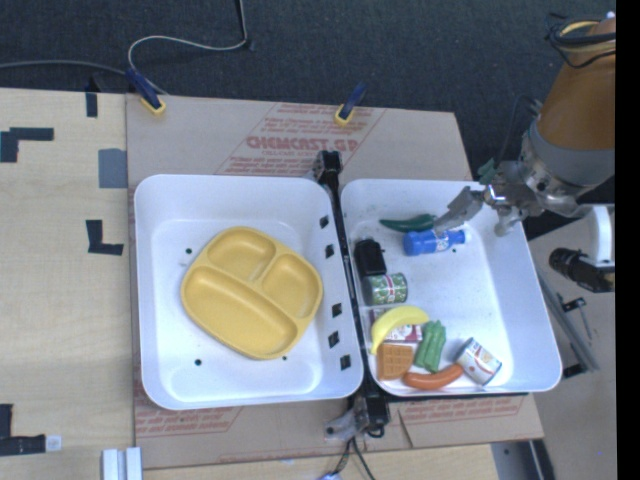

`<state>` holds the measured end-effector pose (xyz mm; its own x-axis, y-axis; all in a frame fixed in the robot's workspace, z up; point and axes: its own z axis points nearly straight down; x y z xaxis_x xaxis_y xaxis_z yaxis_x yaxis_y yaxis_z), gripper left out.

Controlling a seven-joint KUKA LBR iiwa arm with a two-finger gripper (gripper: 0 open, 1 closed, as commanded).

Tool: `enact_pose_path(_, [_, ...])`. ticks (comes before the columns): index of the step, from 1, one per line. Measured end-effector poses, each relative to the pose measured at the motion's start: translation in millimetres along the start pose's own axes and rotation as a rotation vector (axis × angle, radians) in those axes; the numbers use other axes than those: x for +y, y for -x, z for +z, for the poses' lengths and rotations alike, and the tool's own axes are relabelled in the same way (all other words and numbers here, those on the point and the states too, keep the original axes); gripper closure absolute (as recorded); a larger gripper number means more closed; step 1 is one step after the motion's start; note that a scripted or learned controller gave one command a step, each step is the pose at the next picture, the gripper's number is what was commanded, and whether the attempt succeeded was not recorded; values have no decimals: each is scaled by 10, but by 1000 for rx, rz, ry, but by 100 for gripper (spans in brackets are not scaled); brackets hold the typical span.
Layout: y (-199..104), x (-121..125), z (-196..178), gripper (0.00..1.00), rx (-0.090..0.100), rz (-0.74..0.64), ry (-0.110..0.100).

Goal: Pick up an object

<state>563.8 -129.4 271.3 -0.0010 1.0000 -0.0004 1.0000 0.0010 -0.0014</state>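
Note:
My gripper [480, 213] hangs over the far right part of the right bin [520, 298], open, with nothing between its fingers. Just left of and below it lies a blue bottle [436, 240], with a green curved piece [408, 223] beside it. Further left are a black block [370, 258] and a green can [386, 288]. At the bin's near end sit a banana [398, 320], a waffle-like square [396, 358], a green pepper [432, 346], a red sausage [436, 376] and a small tin [480, 360].
The left bin [165, 268] holds a yellow divided plate [252, 290]. A black clip strip [336, 268] runs between the bins. Cardboard [290, 138] lies under both, held by yellow-blue clamps [148, 93]. The arm's orange band [585, 88] is at the right.

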Motion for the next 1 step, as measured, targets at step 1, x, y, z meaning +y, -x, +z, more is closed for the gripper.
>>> enact_pose_path(1, [-167, 712, 1540, 0, 1, -2, 7])
